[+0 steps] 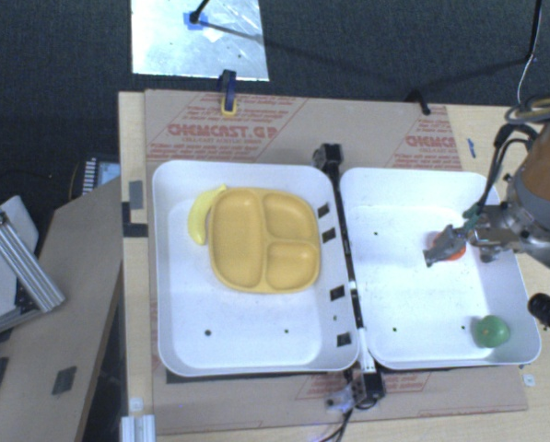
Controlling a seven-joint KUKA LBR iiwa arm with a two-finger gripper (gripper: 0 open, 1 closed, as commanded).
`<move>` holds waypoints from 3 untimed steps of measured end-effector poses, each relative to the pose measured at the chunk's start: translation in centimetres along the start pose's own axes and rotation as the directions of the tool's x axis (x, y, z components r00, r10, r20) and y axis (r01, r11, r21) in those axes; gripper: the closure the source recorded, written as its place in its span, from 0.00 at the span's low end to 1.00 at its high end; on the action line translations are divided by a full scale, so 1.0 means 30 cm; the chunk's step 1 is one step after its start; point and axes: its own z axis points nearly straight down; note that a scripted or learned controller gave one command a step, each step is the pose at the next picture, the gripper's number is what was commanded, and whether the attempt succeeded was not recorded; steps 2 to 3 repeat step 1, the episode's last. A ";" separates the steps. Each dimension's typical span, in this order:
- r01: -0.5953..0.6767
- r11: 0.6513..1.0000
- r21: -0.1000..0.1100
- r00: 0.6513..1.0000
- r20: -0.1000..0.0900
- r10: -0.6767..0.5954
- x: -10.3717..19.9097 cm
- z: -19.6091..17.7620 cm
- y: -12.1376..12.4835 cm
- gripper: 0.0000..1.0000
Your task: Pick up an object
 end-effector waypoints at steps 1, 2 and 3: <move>-0.003 1.000 0.005 1.000 -0.001 0.003 -0.004 0.207 0.012 0.00; -0.003 1.000 0.005 1.000 -0.001 0.003 -0.004 0.207 0.012 0.00; -0.003 1.000 0.005 1.000 -0.001 0.003 -0.004 0.207 0.012 0.00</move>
